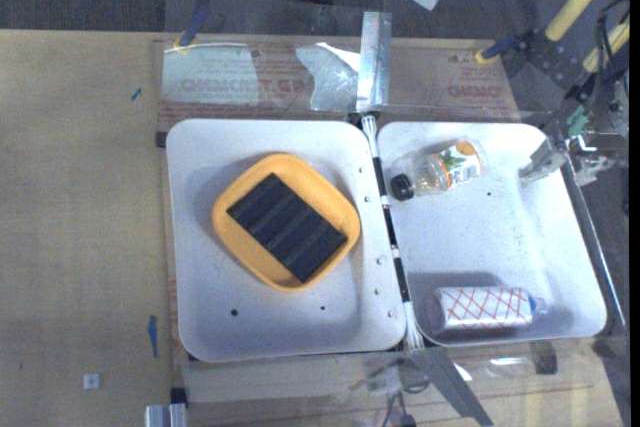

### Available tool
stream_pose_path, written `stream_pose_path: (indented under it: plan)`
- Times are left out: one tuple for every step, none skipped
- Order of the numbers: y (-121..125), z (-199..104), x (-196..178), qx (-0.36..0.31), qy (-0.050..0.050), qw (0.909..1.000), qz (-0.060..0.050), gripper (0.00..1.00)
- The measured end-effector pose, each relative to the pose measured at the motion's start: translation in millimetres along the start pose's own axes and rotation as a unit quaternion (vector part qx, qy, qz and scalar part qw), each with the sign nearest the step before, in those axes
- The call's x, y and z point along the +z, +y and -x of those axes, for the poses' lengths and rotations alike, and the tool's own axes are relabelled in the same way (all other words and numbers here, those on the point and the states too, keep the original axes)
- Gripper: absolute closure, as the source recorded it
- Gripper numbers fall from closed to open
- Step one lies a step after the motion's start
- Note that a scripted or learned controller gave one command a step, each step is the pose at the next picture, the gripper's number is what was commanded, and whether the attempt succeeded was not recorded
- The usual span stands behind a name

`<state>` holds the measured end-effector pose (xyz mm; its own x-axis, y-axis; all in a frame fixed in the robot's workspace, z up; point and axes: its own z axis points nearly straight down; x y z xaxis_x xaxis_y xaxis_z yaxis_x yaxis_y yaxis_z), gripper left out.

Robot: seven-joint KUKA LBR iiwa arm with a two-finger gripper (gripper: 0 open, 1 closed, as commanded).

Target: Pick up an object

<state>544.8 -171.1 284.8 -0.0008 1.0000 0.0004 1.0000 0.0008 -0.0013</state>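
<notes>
White right bin (560, 245) holds a bottle (440, 170) and tube (485, 306); gripper (580, 150) at its upper-right rim, fingers' state unclear.

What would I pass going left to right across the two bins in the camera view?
Yellow dish with a dark ribbed pad → clear bottle with a black cap → red-checked tube → gripper at the right bin's far corner.

- The tan wooden bench (70, 215) carries two shallow white bins touching side by side.
- The left bin (200, 315) sits at about 7 o'clock from the view's centre, the right bin (585, 285) at about 4 o'clock.
- A clear plastic sheet (270, 75) lies on the bench at 12 o'clock, behind both bins.
</notes>
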Motion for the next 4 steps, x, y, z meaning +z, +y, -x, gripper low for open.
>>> stream_pose_path:
  plan:
    - [61, -50, 184, -0.109, 0.0, 0.994, 0.001, 0.0]
    - [105, -48, 202, -0.122, 0.003, 0.9919, -0.036, 0.0]
    - [104, -35, 201, -0.283, 0.003, 0.9584, -0.034, 0.0]
    - [105, -40, 200, -0.237, 0.002, 0.9708, -0.033, 0.0]
